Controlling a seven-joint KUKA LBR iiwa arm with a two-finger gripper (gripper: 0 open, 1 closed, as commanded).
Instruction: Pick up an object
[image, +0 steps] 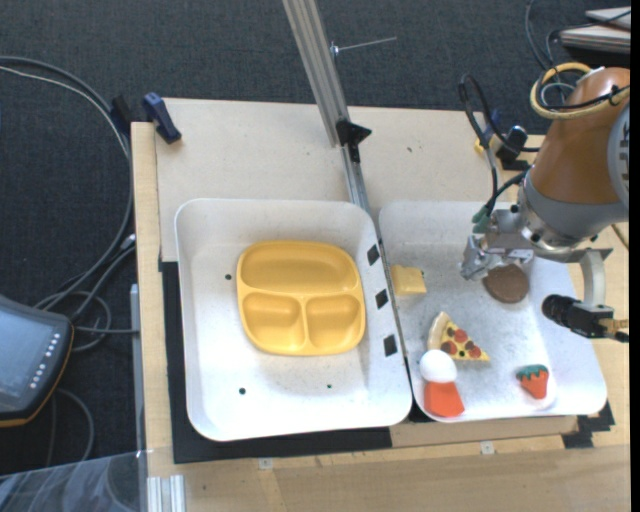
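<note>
My gripper (492, 262) hangs low over the right bin (420, 225), near its upper middle. Directly at its lower right lies a brown round cookie (508, 285), partly covered by the gripper. A pale yellow cheese square (407, 280) rests at the bin's left wall. A pizza slice (456, 341) lies in the middle. Below it stands a white and orange-red toy (440, 383). A small red strawberry-like piece (535, 381) sits at the lower right.
The left bin (200, 330) holds a yellow divided plate (300, 297). A metal pole (322, 65) rises from the divider between the bins. Cables run along the floor on the left.
</note>
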